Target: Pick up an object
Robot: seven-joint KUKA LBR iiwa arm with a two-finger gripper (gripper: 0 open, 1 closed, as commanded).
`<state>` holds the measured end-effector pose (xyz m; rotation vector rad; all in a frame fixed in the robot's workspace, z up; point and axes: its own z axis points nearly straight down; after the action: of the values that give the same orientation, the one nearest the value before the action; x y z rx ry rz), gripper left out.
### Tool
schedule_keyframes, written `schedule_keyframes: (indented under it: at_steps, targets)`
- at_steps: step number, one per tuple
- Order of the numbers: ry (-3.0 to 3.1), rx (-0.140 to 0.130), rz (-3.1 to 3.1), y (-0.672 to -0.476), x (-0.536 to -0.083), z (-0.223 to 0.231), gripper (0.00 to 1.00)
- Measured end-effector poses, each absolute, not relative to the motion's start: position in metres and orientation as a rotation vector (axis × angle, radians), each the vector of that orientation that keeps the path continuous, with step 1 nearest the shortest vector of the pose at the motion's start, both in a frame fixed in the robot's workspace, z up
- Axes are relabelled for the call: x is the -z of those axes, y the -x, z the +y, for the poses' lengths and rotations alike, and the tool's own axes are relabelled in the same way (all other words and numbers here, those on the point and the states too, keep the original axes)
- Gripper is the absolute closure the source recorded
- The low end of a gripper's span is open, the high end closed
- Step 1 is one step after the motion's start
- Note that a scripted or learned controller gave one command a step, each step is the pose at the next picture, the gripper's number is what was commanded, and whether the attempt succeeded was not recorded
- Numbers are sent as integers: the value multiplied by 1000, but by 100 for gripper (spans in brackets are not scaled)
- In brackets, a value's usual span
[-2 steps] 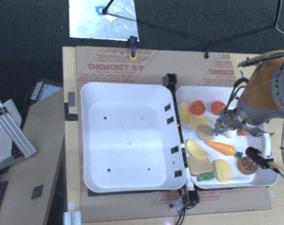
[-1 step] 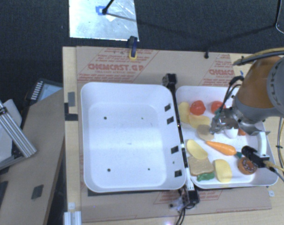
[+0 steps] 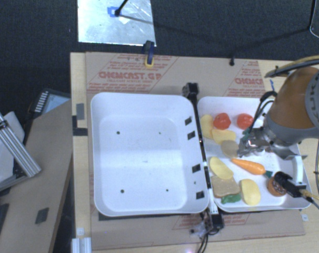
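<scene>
Claw sits low in right bin, just above toy carrot, near two tomatoes; can't tell its grip state.

claw fingers blurred; arm cut off at right edge

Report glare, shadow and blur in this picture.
Camera view: even, soft lighting; the foil-like sheet at top gives a mild sheen; the left bin reads bright white with faint shading along its walls; the claw over the right bin looks slightly soft; the carrot is sharp.
</scene>
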<state>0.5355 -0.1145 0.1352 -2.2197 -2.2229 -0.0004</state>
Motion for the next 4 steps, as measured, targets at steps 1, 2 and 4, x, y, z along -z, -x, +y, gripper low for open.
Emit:
schedule_keyframes:
  at_steps: [1,2,4]
  targets:
    - [2219,3,-2226,-537,-145,-115,100]
    - [2214,0,-2225,-515,-131,-82,100]
    - [2221,2,-2228,-568,-82,-116,0]
